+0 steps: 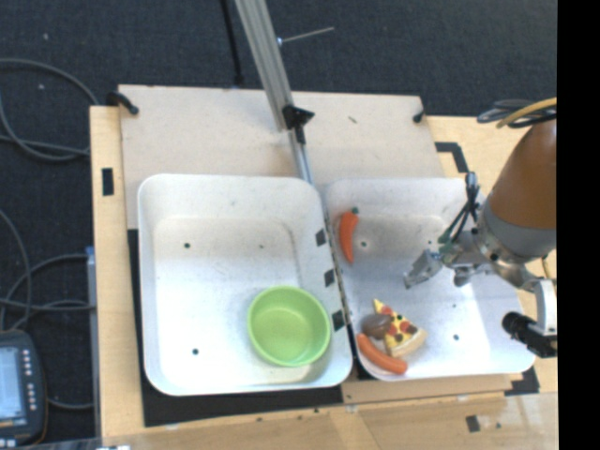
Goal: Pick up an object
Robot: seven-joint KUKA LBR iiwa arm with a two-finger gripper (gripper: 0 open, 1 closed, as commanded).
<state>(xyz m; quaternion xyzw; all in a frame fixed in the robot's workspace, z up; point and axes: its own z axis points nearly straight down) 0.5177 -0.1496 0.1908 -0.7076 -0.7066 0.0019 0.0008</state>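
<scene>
Right bin (412, 200) – middle floor open; items crowd edges. Orange carrot (348, 235) lies near left wall. Pizza slice (400, 332), brown piece (378, 324) and sausage (382, 355) bunch at front-left corner. Left bin (187, 204): green bowl (289, 325) near front-right corner, rest of floor bare. Claw (424, 270) over right bin's middle – fingers blurred, opening cannot be told; nothing seen in it.
</scene>
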